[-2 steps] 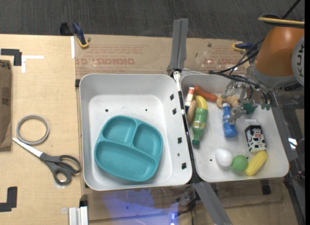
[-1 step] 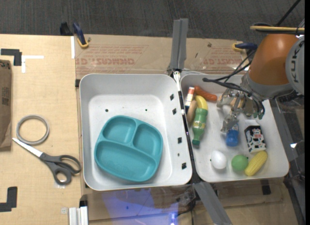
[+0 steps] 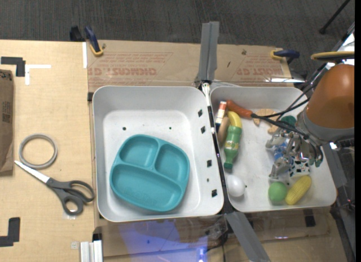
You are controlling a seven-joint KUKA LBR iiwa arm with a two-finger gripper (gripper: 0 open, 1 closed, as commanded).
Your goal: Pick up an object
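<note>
Tan bench [image 3: 45, 114], two white bins [image 3: 101, 142], dark carpet [image 3: 169, 1]

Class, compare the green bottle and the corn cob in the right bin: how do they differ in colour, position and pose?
The green bottle is green with a yellow top; the corn cob is yellow all over. The green bottle lies along the right bin's left wall, nearly lengthwise; the corn cob lies slanted at the near right corner, beside a green ball. The green bottle looks longer than the corn cob. Both lie flat in the same bin.
</note>
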